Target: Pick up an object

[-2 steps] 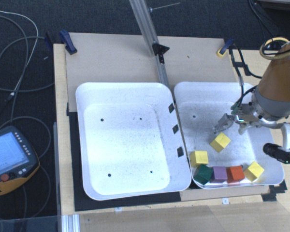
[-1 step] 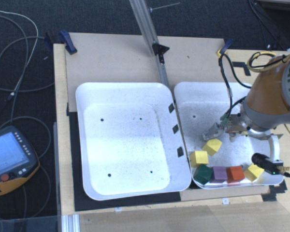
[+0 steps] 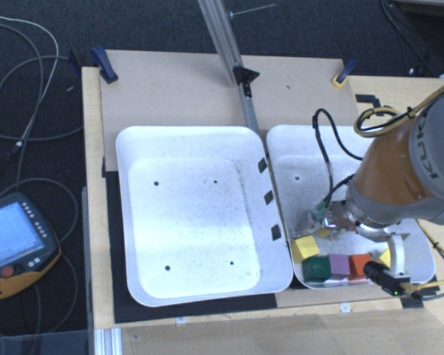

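My gripper (image 3: 322, 221) hangs low in the right bin (image 3: 296, 161), under the orange wrist of the arm (image 3: 388, 180). Just below it lies a yellow block (image 3: 305, 248), close to the gripper; I cannot tell whether they touch. Along the bin's front wall sit a green block (image 3: 317, 268), a pink block (image 3: 340, 265) and an orange block (image 3: 360, 263). Another yellow piece (image 3: 385, 257) peeks out beside the arm, partly hidden.
The left bin (image 3: 189, 213) lies beside the right one. A slanted metal pole (image 3: 226, 39) rises from between the bins at the back. Black cables (image 3: 325, 143) loop over the right bin. A teach pendant (image 3: 15, 246) rests on the floor, left.
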Motion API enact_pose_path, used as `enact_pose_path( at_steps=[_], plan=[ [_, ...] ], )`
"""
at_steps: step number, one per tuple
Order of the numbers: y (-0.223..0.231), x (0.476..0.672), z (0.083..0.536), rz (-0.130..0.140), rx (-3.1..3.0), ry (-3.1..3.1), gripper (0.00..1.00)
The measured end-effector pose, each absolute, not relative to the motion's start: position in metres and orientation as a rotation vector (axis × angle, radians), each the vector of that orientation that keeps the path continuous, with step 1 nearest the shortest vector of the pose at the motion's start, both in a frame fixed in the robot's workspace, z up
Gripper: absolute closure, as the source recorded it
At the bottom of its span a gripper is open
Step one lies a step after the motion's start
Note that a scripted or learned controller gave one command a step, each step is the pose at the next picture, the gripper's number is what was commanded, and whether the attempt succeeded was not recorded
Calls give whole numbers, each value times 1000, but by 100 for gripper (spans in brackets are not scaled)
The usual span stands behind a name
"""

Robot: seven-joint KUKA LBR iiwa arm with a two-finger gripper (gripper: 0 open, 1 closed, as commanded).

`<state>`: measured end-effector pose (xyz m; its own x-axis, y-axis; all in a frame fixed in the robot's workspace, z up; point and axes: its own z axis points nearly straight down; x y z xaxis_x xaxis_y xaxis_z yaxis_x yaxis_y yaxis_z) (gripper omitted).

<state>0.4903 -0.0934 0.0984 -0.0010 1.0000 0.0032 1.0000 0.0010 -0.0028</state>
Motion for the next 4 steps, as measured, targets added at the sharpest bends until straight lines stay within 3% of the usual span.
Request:
enact_pose_path(
  at_steps=[1,2,3,4],
  plan=[
    [-102,542,100,-3,-2221,-2226,0],
    [-101,541,110,-3,-2221,-2223,100],
    [-27,575,204,-14,-2215,-2236,100],
    [80,566,199,-3,-2209,-2228,100]
  ],
)
